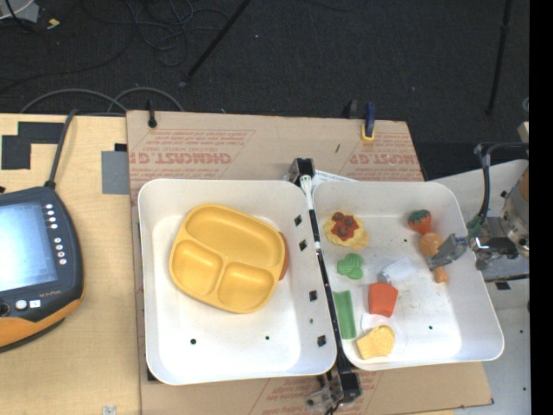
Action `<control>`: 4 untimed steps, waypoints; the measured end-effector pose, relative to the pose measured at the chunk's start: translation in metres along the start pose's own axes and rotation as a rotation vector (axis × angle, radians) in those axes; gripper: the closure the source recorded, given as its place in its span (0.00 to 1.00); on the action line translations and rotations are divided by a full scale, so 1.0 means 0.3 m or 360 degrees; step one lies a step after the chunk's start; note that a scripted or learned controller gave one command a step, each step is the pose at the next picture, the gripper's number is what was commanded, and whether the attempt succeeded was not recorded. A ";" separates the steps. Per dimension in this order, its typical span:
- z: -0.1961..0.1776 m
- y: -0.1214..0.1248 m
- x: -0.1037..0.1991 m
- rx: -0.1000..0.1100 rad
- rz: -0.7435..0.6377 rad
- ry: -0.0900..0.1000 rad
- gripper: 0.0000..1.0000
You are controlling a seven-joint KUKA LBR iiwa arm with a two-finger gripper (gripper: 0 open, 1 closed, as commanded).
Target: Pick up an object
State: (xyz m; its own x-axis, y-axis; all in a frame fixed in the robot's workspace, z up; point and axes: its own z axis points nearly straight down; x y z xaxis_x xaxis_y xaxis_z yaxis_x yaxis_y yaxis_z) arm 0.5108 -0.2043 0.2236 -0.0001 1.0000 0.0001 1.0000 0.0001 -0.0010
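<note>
The right bin [471,335] holds several toy foods. A small pizza [346,228] lies at its back left and a red strawberry with a green top [420,220] at the back right. An orange piece [429,243] sits just below the strawberry. A green leafy piece [350,267], a white piece [399,271], a red block [382,299], a green stick [344,313] and a yellow wedge [375,342] fill the middle and front left. My gripper [449,252] reaches in low over the bin's right side, beside the orange piece, with a small orange bit [441,275] just below it.
The left bin [173,353] carries a yellow divided plate [227,258]. A black divider rail [318,266] runs between the bins. A teach pendant [30,258] lies on the bench at the far left. The arm's wrist [503,249] hangs over the right bin's right rim.
</note>
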 end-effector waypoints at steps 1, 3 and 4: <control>0.427 -0.124 0.175 0.0013 0.0002 0.0014 0.00; 0.448 -0.107 0.307 -0.0008 -0.0008 0.0000 0.00; 0.414 -0.108 0.296 -0.0002 0.0004 0.0007 1.00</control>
State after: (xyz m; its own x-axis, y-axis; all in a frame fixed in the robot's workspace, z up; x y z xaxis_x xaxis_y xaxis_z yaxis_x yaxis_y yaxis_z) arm 0.4782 -0.1155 0.0995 0.0022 1.0000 0.0044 1.0000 -0.0022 0.0003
